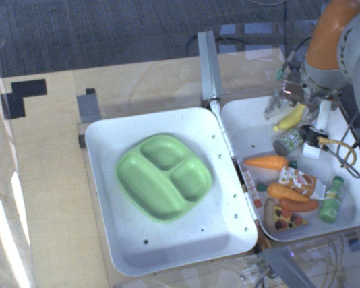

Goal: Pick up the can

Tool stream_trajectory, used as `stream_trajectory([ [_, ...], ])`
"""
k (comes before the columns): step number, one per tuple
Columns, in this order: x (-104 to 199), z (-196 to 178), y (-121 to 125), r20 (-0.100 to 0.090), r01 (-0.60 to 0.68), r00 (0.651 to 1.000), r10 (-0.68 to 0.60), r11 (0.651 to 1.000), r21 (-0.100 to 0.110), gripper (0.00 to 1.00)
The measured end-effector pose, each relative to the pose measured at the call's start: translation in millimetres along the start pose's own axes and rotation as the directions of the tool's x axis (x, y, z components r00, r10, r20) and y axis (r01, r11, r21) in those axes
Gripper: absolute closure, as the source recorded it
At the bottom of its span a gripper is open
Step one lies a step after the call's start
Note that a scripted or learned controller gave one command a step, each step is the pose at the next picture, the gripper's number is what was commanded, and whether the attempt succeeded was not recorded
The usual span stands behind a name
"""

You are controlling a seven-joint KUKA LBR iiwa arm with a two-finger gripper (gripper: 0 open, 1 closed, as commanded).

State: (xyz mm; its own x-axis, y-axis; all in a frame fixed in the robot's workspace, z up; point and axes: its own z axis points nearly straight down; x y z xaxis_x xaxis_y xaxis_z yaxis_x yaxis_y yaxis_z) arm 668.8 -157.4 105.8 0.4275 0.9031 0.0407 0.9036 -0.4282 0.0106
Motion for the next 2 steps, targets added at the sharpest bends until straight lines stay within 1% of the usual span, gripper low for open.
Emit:
stream_trajectory([
  [1,3.9,1.1,8.4,0.017,-0.140,0.990,0.140,0.990,0.032,0.00],
  [2,3.8,1.2,8.5,0.017,-0.141,0.990,0.140,0.990,0.032,0.00],
])
